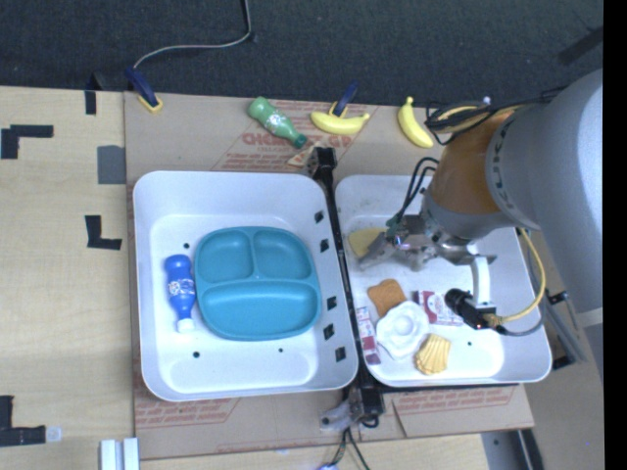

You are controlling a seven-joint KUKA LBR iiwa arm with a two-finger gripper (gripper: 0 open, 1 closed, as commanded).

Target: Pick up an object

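Note:
In the right bin (509,360) my gripper (390,246) is lowered at the bin's left side, right beside a pale yellow wedge (362,240) and seemingly touching it. Just below the gripper lies a brown toast-like piece (386,295). Further down are a white round item (401,328), a yellow ridged piece (432,353) and a small red-and-white carton (432,306). The grey arm with its orange band (470,169) covers the bin's upper right part.
The left bin (157,213) holds a blue divided plate (258,282) and a blue bottle (178,290) lying at its left. Behind the bins on the cardboard lie a green bottle (277,122) and two bananas (338,121) (413,125). A small packet (367,331) lies by the divider.

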